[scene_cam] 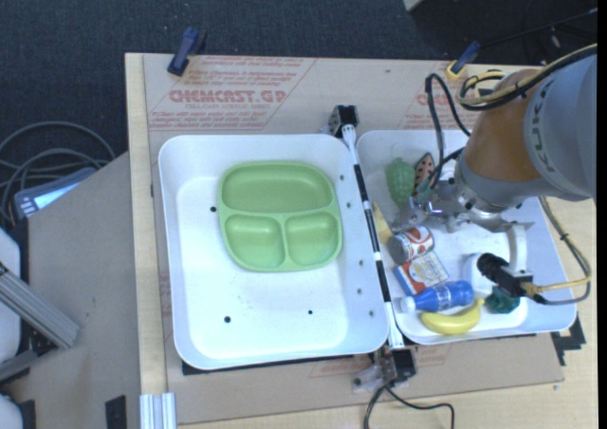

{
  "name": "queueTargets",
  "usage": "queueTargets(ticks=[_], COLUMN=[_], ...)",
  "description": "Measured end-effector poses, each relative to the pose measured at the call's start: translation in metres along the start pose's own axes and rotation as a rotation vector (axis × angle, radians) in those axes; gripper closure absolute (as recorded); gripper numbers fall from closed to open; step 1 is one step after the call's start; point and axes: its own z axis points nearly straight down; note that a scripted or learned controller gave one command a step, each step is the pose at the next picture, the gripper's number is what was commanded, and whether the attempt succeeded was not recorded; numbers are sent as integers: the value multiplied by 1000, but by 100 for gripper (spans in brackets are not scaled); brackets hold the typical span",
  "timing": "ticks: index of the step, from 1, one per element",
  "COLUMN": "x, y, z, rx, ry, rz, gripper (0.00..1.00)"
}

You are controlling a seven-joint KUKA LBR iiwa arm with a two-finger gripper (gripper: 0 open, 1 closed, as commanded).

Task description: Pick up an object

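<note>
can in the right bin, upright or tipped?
Tipped. The can lies on its side in the right bin, its red-and-white label wall facing up and one end pointing toward the divider, just above the blue bottle.

A single fixed camera looks down on the table [285, 95] from above at a slight slant, far enough back to take in both white bins side by side, the left bin [190, 256] and the right bin [550, 318]. The table's far edge lies toward the top of the view. The arm [541, 142] enters from the right side.
</note>
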Motion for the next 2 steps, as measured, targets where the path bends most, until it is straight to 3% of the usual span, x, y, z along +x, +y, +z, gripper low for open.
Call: queueTargets(ticks=[1, 2], x=[0, -5], y=[0, 1], z=[-10, -12], rx=[-2, -7], ry=[-1, -9], rz=[1, 4], gripper=[100, 0])
